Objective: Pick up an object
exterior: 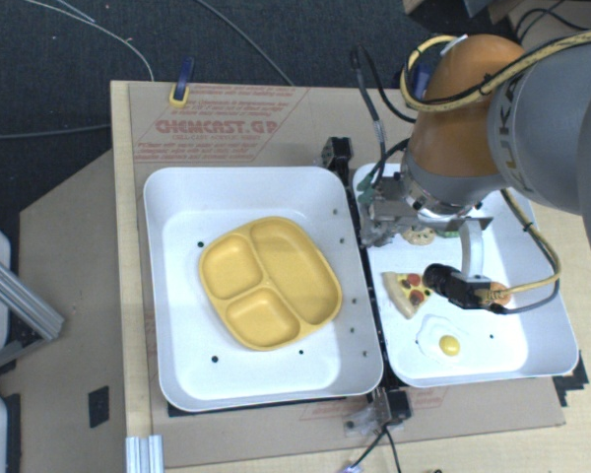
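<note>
Nearest to us is the grey arm (pixel 557 116), reaching in from the right and high above the bench, with its orange band (pixel 463 106) bulging over the far end of the right bin (pixel 561 348). Below that band the gripper (pixel 399 215) hangs low over the bin's far left corner, close to the wall between the two bins. The wrist hides its working end from us, so we cannot tell how far open it is, nor whether it has hold of anything.

Just beside the gripper, toward the near side, we see part of a small round speckled piece (pixel 418 233) peeping out from under the wrist; whether the gripper touches it we cannot say. Further toward us a toy pizza slice (pixel 406 292) lies flat by the bin's left wall, and nearer still a toy fried egg (pixel 445 343) lies on the bin floor, apart from the slice.

Across the dividing wall, the left bin (pixel 177 264) holds a yellow divided plate (pixel 269 282), three compartments, lying slantwise in the middle. Both bins sit on a brown cardboard sheet (pixel 217 126) with red lettering. A black clamp (pixel 337 152) stands at the far end of the gap between the bins, and a small blue-and-yellow clip (pixel 182 82) is at the sheet's far edge.
</note>
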### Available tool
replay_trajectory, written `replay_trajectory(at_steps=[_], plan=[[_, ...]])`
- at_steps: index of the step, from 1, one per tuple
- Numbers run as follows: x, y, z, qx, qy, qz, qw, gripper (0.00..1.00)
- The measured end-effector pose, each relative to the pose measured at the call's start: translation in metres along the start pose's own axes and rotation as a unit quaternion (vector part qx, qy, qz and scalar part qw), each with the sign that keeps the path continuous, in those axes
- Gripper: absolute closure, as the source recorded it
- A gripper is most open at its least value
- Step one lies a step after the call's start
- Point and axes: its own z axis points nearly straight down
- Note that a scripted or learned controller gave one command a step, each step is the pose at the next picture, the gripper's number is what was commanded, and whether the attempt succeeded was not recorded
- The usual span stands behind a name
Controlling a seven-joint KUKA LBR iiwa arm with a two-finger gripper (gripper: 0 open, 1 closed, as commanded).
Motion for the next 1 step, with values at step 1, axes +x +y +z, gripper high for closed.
replay_trajectory(at_steps=[1], plan=[[0.0512, -0.0103, 0.0009, 0.0, 0.0, 0.0, 1.0, 1.0]])
